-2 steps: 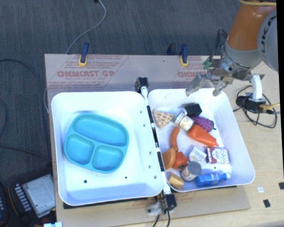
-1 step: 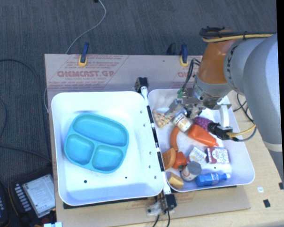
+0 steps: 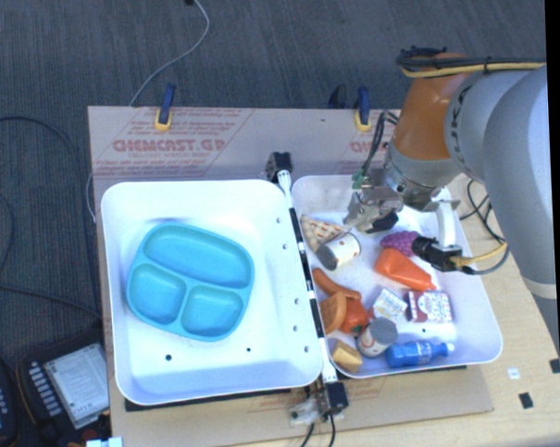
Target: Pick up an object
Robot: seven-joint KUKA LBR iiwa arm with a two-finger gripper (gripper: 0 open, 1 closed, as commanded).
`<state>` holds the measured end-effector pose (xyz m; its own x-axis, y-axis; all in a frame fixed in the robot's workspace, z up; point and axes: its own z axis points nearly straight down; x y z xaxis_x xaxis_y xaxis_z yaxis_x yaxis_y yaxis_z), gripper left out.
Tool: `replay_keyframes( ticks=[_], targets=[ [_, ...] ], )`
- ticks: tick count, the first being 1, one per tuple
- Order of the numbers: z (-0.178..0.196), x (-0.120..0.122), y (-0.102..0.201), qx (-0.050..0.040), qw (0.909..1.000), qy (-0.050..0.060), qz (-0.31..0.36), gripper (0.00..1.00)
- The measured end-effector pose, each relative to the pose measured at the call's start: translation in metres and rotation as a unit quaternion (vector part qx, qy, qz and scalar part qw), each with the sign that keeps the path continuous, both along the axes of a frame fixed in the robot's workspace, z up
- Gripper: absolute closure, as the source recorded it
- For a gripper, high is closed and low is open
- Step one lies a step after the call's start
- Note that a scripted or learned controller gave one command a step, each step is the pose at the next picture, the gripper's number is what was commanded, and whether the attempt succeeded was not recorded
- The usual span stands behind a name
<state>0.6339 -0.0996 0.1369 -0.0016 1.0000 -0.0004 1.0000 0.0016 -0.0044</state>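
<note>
The gripper [image 3: 365, 211] hung low in the right bin [image 3: 480, 343], above a small can [image 3: 340, 250] lying on its side; I could not tell the jaws' state; the can looked light, rigid, slippery, best pinched across its round body.

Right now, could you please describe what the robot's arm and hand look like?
The arm is thick, rounded and light grey, with an orange band above the wrist under a dark ring. The hand is small, of grey metal and black parts, with thin cables by it. No markings are legible.
</note>
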Motion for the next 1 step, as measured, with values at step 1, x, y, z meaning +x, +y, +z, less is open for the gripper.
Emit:
replay_keyframes(
  ticks=[1],
  targets=[
    [0.0089,0.0001,0.0001,0.0000,1.0000,0.001,0.000,1.00]
  ],
)
